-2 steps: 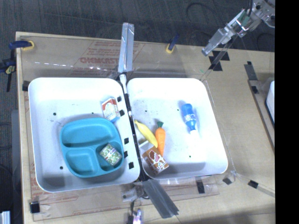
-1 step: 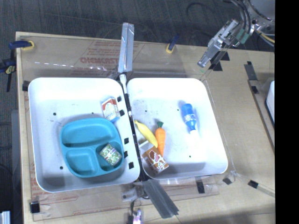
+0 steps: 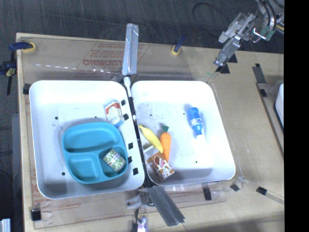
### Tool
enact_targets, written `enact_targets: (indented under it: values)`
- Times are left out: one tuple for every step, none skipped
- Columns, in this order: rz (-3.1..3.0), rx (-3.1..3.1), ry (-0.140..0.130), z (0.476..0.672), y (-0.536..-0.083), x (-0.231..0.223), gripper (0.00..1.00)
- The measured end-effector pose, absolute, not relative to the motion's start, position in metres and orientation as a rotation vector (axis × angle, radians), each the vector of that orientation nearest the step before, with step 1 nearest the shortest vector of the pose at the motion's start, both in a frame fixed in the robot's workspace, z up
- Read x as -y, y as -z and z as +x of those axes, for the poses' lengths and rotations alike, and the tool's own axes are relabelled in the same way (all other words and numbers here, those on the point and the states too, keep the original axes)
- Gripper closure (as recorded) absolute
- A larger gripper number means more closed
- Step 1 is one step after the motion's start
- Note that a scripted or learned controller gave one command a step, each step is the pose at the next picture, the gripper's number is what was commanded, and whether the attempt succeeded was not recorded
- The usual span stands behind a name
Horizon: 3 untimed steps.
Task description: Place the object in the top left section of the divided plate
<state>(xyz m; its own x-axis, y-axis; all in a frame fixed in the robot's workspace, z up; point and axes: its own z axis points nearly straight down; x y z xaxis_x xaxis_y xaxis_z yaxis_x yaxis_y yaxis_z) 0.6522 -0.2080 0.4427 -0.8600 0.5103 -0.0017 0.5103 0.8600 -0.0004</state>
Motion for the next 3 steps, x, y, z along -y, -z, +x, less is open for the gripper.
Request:
enact_targets:
  values:
    - [0.423, -3.116, 0.001, 0.611, -0.433, 0.209, 0.0]
    - [-0.088, -3.143, 0.0, 0.637, -0.382, 0.208, 0.0]
    - [-0.483, -3.103, 0.001, 0.658, -0.443, 0.208, 0.0]
